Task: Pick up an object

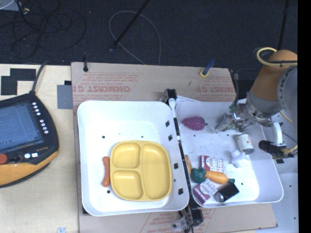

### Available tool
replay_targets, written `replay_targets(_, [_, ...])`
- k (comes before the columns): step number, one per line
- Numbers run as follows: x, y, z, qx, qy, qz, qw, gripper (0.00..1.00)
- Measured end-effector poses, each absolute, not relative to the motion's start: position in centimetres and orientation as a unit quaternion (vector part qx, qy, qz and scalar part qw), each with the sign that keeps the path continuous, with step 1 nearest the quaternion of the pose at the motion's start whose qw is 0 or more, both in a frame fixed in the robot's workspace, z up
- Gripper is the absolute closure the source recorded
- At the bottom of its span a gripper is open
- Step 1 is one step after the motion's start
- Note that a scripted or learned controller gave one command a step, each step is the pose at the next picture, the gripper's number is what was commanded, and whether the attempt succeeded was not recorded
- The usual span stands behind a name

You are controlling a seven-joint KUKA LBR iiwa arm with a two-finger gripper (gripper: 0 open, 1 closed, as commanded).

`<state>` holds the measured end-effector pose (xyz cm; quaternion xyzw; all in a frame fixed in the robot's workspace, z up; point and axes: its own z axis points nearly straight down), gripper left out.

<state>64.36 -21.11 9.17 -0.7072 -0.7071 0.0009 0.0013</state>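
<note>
Meanwhile, the gripper hovered over the right bin.
I could not tell its jaws' state; a purple object lay nearby.

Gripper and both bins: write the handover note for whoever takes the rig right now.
Gripper: over the upper right part of the right bin; nothing visibly held, and whether it is open is unclear.
Right bin: purple item at upper left, small white cylinder just below the gripper, carrot lying on a pink-and-white carton near the front, black item beside them.
Left bin: yellow divided plate, orange sausage to its left.
Done: nothing lifted.
Left: grasp and raise one object.
</note>
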Motion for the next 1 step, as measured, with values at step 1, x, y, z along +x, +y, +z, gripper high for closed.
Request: replay_targets(1, [64.43, -21.12, 8.80, -0.707, -0.708, 0.0008, 0.001, 0.00])
